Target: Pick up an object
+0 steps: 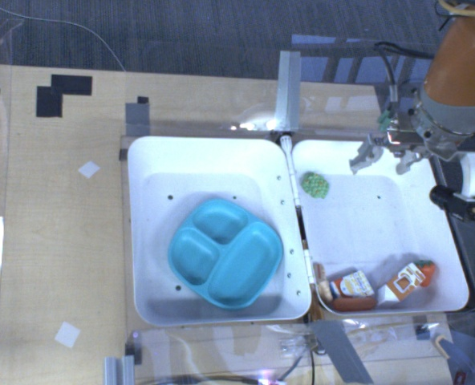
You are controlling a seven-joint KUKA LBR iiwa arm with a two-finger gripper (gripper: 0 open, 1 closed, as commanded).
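Grey metal fingers of the gripper point(386, 156) hang spread apart, with nothing between them, over the far edge of the right bin point(430, 215); above them we see the arm point(460, 70), its orange band catching the light at the view's right. No object has been lifted yet, so we judge the step in hand to be choosing a target and coming down on it. Nearest the gripper is a small green knobbly ball point(315, 185), lying alone on bare white floor, close to the wall between the two bins. It looks the easiest pick, provided we descend straight down with the fingers straddling it and keep the finger on the wall side clear of the divider. Along the near edge of the same bin lie a small carton point(355, 283) touching a reddish sausage-shaped piece point(351, 302), and beside them an orange and white carton point(408, 280) tucked toward the corner; these crowd each other and the rim, so a grasp there risks nudging a neighbour or closing on two things at once. The left bin point(153, 215) holds a blue divided plate point(225, 252), wide and low, which we think would be hard to pinch from above except at its rim.
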